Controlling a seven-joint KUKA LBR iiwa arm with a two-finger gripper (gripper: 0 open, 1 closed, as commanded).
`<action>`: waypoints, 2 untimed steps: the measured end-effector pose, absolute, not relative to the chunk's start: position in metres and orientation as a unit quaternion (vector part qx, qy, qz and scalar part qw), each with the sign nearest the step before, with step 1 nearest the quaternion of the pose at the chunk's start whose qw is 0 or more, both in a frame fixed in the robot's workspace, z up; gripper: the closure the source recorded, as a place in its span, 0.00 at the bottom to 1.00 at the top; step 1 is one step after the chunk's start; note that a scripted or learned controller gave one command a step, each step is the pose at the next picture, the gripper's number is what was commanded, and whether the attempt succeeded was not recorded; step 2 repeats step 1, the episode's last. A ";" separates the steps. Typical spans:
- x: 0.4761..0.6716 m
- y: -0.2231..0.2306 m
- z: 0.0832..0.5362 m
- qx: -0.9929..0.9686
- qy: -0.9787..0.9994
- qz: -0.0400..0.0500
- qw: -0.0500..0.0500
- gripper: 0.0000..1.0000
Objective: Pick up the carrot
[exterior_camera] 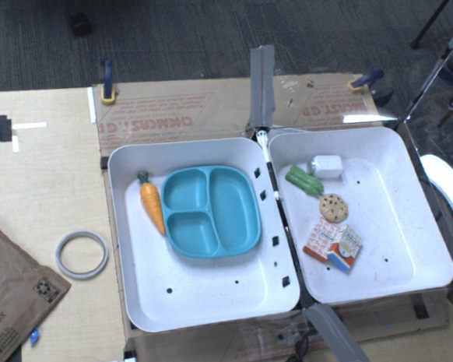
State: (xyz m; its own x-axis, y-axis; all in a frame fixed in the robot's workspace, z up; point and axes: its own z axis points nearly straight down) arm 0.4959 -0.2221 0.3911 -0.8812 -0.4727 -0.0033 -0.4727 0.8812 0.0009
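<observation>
An orange carrot [152, 206] with a green top lies in the left white bin [128, 254], near that bin's left wall. It points lengthwise, with the green end toward the far side. Just to its right sits a teal divided plate [213, 211], almost touching the carrot's side.
The right bin [417, 224] holds a green vegetable toy [303, 180], a white block [327, 165], a cookie [333, 207] and a colourful snack packet [333, 246]. On the bench to the left lie a roll of tape [81, 253] and a cardboard box [13, 291].
</observation>
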 end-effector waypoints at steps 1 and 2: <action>0.492 -0.222 0.350 -0.412 0.911 0.002 0.001 1.00; 0.492 -0.222 0.350 -0.412 0.911 0.002 0.001 1.00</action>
